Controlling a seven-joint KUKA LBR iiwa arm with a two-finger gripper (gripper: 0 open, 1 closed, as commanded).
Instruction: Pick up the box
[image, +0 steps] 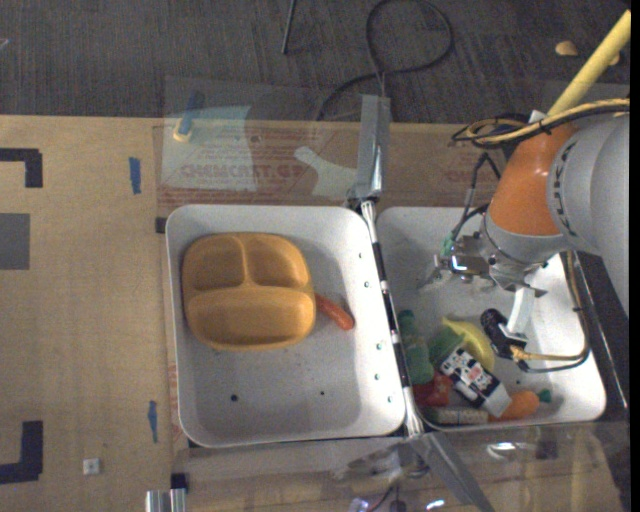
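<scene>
Box: lies flat in the right bin, white with black and red print. Long axis runs on a diagonal. One end points up-left, toward the gripper; the other points down-right, toward the bin's near right corner. Which end is the top of the box: cannot tell.

Gripper: hangs over the far-left part of the same bin, left of and below the arm's orange band. Open or closed: cannot tell from this angle.

Box relative to gripper: below it in the view and slightly right, nearer the front rim. Well apart, no contact.

Clutter around the box:
- banana lies between gripper and box, just beside the box's up-left end
- green pieces below the gripper, left of the banana
- red piece just left of the box
- orange piece just beside the box's down-right end

Left bin: left of the gripper, past the divider. Holds a yellow divided tray. A carrot lies at the tray's gripper-side edge, touching or very near it.
</scene>
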